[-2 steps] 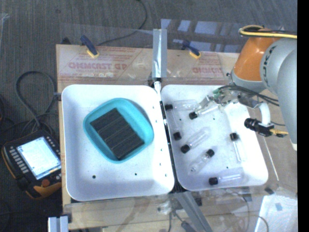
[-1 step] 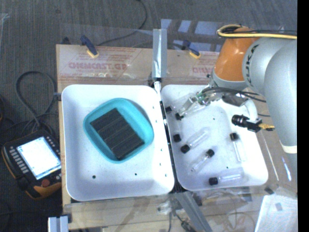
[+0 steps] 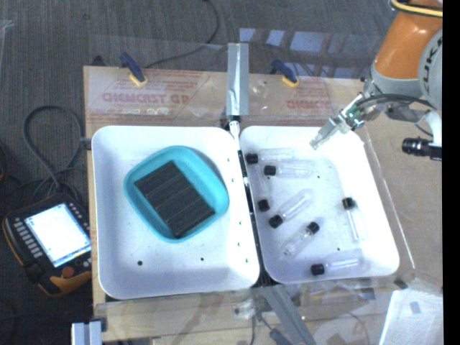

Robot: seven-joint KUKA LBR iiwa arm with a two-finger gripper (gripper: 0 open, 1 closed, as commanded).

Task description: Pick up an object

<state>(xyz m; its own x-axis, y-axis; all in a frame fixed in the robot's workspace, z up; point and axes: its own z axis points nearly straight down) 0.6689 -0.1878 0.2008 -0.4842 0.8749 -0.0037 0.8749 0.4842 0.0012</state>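
Across right bin (image 3: 374, 192), clear black-capped tubes (image 3: 293, 207), jaws (image 3: 316, 144) state unclear

A grey carpeted floor (image 3: 108, 20) surrounds the wooden bench (image 3: 97, 106). A black cable (image 3: 205, 27) trails across the floor beyond the bench's far edge, and another cable (image 3: 36, 131) loops past its left edge. A handheld control pendant (image 3: 50, 243) with a lit screen lies near the bench's near-left corner.

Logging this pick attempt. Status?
Pincer high over right bin, back edge. Vials loose on bin floor, none held. Nothing in the way.
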